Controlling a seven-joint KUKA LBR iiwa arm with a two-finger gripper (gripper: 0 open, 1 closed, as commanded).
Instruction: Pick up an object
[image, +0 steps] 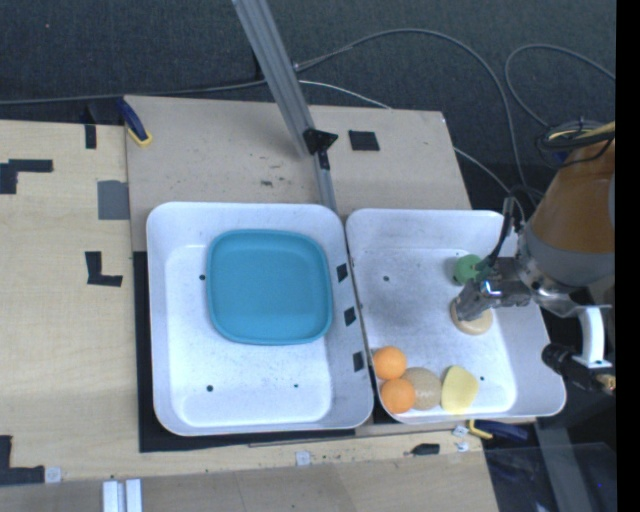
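Note:
My gripper (477, 300) hangs low over the right side of the right bin (420, 250). It is directly above a tan round object (473, 321), which it partly hides. A small green object (466, 267) lies just behind the gripper. Along the bin's front edge sit two orange balls (390, 362) (398, 396), a beige lump (424, 388) and a yellow piece (460, 389). I cannot see whether the gripper touches the tan object.
The left bin (180, 380) holds a blue square plate (269, 286). A grey metal bar (290, 90) slants down to the gap between the bins. The arm's orange band (580, 190) stands over the right bin's right rim.

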